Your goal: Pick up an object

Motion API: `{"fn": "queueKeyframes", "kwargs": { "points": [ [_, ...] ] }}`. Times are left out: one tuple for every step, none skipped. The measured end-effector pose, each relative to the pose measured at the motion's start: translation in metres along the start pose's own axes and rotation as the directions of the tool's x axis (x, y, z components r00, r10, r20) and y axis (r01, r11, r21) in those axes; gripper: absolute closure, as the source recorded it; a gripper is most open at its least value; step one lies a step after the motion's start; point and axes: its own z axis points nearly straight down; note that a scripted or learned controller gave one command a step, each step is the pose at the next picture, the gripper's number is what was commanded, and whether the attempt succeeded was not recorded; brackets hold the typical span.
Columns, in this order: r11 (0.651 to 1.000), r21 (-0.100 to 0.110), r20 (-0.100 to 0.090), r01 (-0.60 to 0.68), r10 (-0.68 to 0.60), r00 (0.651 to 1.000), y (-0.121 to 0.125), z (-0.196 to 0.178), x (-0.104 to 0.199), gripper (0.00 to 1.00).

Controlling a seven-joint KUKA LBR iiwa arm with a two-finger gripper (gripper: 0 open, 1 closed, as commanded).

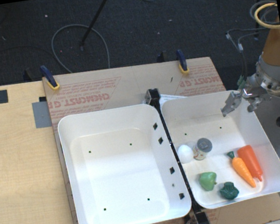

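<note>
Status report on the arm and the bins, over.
Gripper open, holding nothing, above right bin's far rim. Carrot and other items untouched in right bin. Nothing blocking.

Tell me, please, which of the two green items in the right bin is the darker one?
The dark green piece nearest the bin's front edge; the lighter green one sits up-left of it.

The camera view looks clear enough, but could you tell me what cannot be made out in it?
- Pincer: small and blurred in the camera view; whether it is open or shut is unclear.
- Arm: cut off by the right edge.
- Grey-capped item: too small to identify.
</note>
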Motion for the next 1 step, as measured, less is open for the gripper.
{"fn": "queueKeyframes", "kwargs": {
  "points": [
    [1.0, 0.004, -0.002, 0.0, 0.0, 1.0, -0.1031, 0.0146, 0.049, 0.0]
  ]
}}
